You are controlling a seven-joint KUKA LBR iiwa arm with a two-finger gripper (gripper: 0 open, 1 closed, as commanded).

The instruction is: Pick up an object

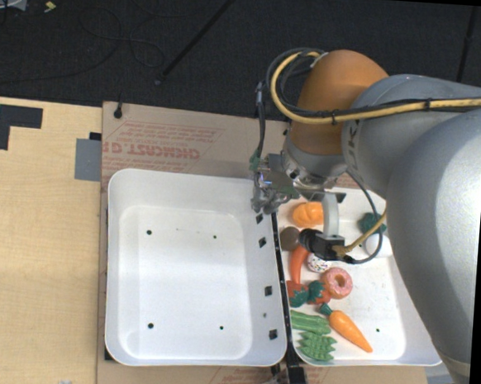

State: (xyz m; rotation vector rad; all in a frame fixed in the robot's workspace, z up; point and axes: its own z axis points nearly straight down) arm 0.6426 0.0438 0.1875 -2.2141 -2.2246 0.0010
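My gripper (pixel 268 194) hangs over the far left corner of the right bin (pixel 394 344), close to the wall between the two bins. Just to its right lies an orange toy (pixel 308 212). Below that are a brown piece (pixel 289 236) and a red chili (pixel 297 264). Nearer the front are a pink donut (pixel 336 282), a teal piece (pixel 302 296), a green pod (pixel 309 322), a carrot (pixel 350 331) and a ridged green piece (pixel 318 347). I see nothing held under the gripper.
The left bin (pixel 130 220) stands beside the right one, and their rims meet in a ridge (pixel 269 272). Both rest on cardboard (pixel 170 144) on a wooden bench. My bulky arm covers the right bin's far right part.
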